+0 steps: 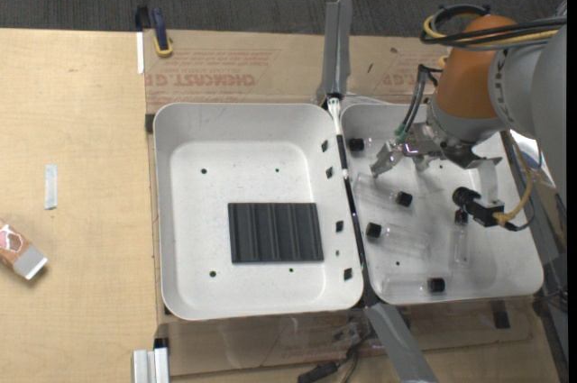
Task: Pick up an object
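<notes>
Just below tool: black-capped vial.

The arm hides part of the right bin; small dark objects unidentifiable.

Grey arm from the right, gripper low (orange-banded wrist)

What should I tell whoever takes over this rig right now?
Gripper: low over the right bin, near its upper left; nothing seen held.
Right bin: small black pieces, one at top left, one mid, one by the divider, one near the front; clear items too blurred to name.
Left bin: a dark ribbed block.
Done: no pick visible.
Left: grasp and lift one object.
</notes>
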Robot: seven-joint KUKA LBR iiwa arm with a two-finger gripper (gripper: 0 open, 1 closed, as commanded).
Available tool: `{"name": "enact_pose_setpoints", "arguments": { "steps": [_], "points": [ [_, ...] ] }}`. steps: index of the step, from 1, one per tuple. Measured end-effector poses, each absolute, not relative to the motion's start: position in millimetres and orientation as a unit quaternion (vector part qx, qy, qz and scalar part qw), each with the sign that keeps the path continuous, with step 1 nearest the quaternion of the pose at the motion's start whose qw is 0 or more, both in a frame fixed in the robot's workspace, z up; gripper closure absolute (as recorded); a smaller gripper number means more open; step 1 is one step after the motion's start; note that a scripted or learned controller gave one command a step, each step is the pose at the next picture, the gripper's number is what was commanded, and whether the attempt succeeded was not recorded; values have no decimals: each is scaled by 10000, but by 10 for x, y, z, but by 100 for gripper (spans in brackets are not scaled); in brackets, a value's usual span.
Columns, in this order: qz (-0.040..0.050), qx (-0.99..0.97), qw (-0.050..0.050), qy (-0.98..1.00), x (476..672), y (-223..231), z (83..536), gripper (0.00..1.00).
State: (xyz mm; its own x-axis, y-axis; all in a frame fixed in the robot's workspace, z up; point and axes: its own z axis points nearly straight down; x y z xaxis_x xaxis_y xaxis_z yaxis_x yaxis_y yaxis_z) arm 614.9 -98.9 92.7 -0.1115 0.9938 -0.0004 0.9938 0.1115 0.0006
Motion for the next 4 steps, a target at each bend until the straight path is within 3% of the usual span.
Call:
{"name": "enact_pose_setpoints", "arguments": {
  "steps": [1,2,3,4],
  "points": [
    [-2,6293,-4,7771,5598,-1342,916,0],
    [-4,6288,-10,7776,4767,-1398,910,0],
    [1,5589,9,8293,4784,-1778,1966,0],
    [-1,5317,10,8469,4783,-2226,2531,0]
  ]
}}
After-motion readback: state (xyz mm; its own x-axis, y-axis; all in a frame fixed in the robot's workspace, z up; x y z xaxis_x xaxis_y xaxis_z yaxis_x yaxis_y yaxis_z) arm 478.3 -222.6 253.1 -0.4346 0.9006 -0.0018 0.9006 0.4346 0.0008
